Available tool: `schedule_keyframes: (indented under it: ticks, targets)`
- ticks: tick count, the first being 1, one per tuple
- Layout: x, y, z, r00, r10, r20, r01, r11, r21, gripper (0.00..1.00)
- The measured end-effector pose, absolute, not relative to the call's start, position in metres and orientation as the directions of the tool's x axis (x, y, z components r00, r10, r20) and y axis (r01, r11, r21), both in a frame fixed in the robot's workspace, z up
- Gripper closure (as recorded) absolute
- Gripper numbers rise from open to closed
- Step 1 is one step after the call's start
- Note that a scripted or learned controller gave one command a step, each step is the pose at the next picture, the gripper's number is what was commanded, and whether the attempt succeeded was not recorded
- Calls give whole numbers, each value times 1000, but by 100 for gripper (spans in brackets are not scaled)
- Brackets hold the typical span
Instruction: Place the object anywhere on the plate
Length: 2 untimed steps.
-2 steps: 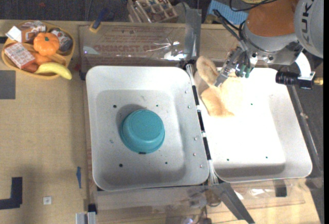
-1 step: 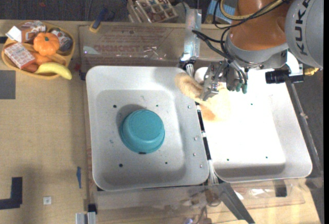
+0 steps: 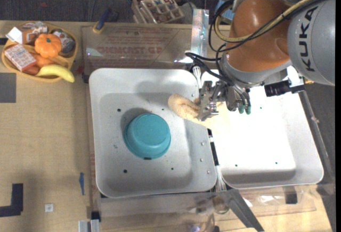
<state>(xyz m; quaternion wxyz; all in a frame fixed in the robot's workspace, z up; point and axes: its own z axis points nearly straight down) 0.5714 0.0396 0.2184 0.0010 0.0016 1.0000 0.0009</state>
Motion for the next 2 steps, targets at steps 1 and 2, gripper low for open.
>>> schedule_keyframes:
  ticks: [1,2]
  targets:
    - [540,75,231,-1000,-1,-2,-1,1000,2,100]
    - [508,115,227,-1000,-1,-1,-1,1000,1,100]
